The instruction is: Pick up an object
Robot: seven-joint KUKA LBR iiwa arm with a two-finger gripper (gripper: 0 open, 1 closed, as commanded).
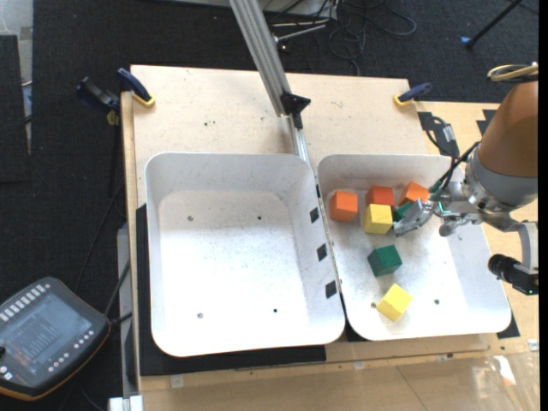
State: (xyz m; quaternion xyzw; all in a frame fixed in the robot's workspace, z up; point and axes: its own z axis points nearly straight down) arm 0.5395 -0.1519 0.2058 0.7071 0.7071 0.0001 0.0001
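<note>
Reaching in over the right bin (479, 311) from its right rim, with the gripper (411, 217) low among the clustered blocks near the far wall: orange block (344, 205), red block (380, 196), yellow block (378, 219) and a second orange block (416, 192), all close together just beside the fingertips. Cannot tell how the jaws stand, nor whether anything sits between them. Lying apart in open floor toward the near rim, a green block (384, 259) and another yellow block (394, 301); left bin (171, 187) alongside, walls touching at the middle.
</note>
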